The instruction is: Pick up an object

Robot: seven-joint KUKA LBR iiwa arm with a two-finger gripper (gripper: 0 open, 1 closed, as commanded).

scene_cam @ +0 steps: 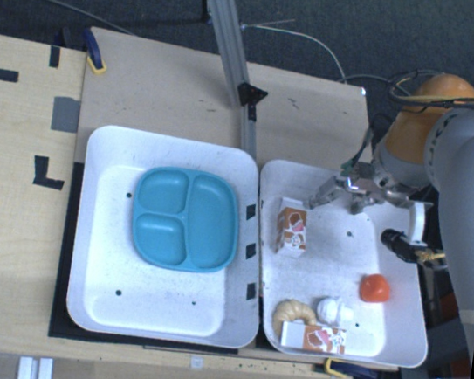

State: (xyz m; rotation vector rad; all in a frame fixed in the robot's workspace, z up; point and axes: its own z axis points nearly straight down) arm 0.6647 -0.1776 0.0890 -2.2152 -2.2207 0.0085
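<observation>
gripper [342,194] over the far end of the right white bin [390,348], fingers spread, holding nothing | small white-and-orange carton [292,228] just beside it on the bin floor | round orange-red ball [374,289] by the right wall | blue sectioned plastic plate [186,219] in left white bin [98,234]

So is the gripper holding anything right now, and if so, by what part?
Nothing is held. The gripper hangs over the upper part of the right bin with open fingers and nothing between them; the small carton lies apart, below it.
</observation>
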